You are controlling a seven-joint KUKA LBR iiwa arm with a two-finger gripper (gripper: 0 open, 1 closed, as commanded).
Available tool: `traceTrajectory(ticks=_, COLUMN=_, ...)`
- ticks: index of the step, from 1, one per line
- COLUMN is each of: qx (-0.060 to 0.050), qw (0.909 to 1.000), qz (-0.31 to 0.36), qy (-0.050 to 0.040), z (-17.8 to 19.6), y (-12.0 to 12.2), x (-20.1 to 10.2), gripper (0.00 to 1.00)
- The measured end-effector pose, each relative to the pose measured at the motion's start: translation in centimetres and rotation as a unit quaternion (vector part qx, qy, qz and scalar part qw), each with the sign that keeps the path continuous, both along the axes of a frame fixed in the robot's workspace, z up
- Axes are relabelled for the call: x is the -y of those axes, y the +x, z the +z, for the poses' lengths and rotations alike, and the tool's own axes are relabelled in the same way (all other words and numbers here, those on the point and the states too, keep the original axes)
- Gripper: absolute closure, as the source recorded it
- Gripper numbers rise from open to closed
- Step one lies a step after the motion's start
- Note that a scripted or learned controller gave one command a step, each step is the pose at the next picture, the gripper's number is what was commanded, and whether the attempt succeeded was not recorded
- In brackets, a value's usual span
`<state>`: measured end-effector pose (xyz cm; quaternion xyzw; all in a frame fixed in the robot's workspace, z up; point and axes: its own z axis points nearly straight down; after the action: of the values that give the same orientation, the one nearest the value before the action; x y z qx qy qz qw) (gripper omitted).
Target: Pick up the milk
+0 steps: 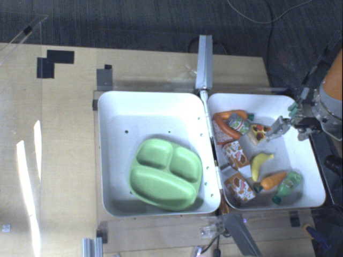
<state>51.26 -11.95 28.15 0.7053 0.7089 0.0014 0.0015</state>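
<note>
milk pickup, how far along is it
Nothing looks done yet. The two brown cartons and, either possibly the milk, lie in the right bin beside the banana. The gripper sits over that bin's upper right, near a small snack, apart from both cartons. Reaching, grasping and lifting remain.

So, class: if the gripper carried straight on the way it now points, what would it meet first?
The gripper points left over the right bin. Probably the small yellow item just ahead comes first, though its height above it is unclear.

You see a pale wooden bench (59, 143) on dark grey carpet (134, 9), where a black cable (278, 15) loops.
</note>
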Motion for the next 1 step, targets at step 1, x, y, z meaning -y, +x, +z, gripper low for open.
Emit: traceTrajectory(ticks=1, qx=-0.001, qw=0.9980, qz=-0.063, qy=0.0004, z=-13.17, y=0.49, x=-2.19, gripper=0.00)
